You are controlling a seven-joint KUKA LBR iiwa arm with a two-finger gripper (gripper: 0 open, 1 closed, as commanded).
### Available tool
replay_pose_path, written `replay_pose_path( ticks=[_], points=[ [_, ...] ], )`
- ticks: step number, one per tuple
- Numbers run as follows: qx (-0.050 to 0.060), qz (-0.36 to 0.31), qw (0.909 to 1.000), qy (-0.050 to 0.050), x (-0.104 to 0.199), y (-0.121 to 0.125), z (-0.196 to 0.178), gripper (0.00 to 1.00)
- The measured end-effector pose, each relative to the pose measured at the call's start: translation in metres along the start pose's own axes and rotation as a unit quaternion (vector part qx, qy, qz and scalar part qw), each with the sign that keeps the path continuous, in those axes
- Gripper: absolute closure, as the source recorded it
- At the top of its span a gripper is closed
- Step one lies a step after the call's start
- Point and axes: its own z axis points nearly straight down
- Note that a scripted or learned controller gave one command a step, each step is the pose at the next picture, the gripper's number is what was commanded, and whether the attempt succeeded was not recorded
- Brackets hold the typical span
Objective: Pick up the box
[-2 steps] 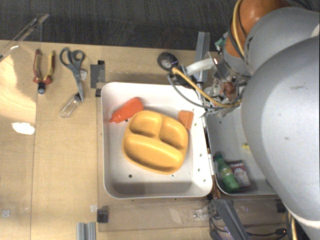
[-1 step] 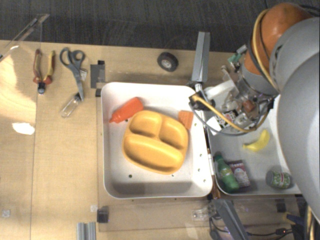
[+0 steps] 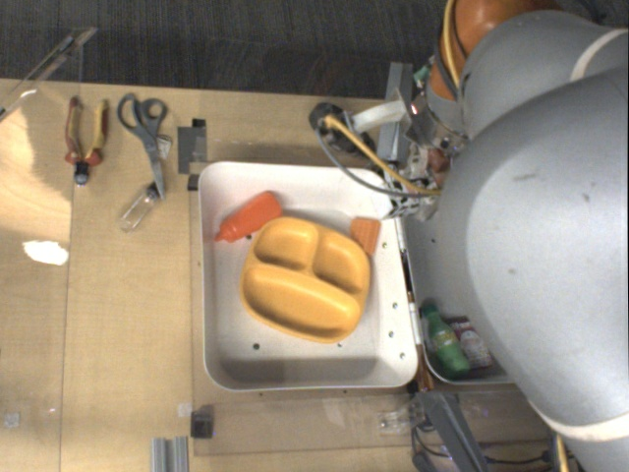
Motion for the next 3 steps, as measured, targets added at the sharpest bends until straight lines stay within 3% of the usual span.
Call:
replay_pose_path(
  ticks=[1, 2, 3],
  points=[
    [0.000, -0.156, 0.9878, -0.001, -0.044, -0.033, 0.024, 1.00],
    [0.000, -0.036, 0.9993, 0.001, -0.076, -0.026, -0.013, 1.00],
    [0.001, -0.038, 0.9993, 0.002, -0.074, -0.026, -0.023, 1.00]
  ],
)
